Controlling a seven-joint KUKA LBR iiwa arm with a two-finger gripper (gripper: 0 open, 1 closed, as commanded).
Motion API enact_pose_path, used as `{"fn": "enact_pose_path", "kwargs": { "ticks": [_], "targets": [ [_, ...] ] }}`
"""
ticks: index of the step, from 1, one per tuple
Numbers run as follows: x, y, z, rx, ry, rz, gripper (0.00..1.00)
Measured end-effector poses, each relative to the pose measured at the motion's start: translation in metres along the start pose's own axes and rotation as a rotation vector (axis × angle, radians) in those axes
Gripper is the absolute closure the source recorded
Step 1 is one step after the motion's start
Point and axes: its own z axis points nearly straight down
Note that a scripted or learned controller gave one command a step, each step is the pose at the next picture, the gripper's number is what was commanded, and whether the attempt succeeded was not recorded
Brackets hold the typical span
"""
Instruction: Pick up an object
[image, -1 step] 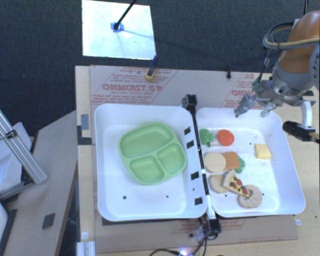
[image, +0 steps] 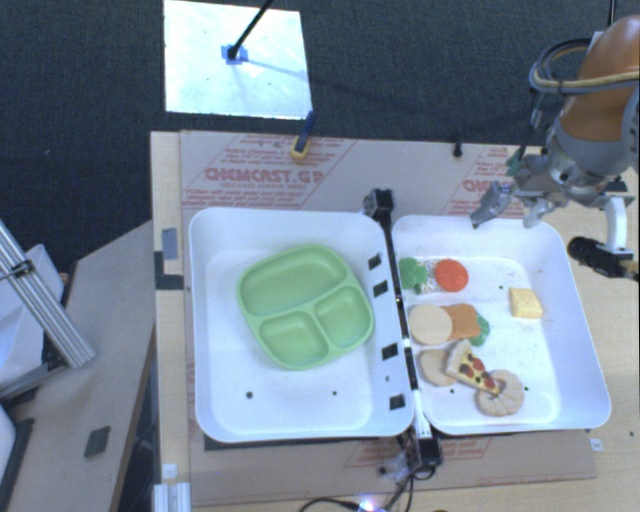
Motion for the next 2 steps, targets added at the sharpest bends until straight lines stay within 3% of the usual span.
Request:
{"fn": "enact_pose_path", "kwargs": {
  "ticks": [2],
  "targets": [
    [0.000,0.009,0.111,0.001,0.000,-0.001,0.00]
  ]
}}
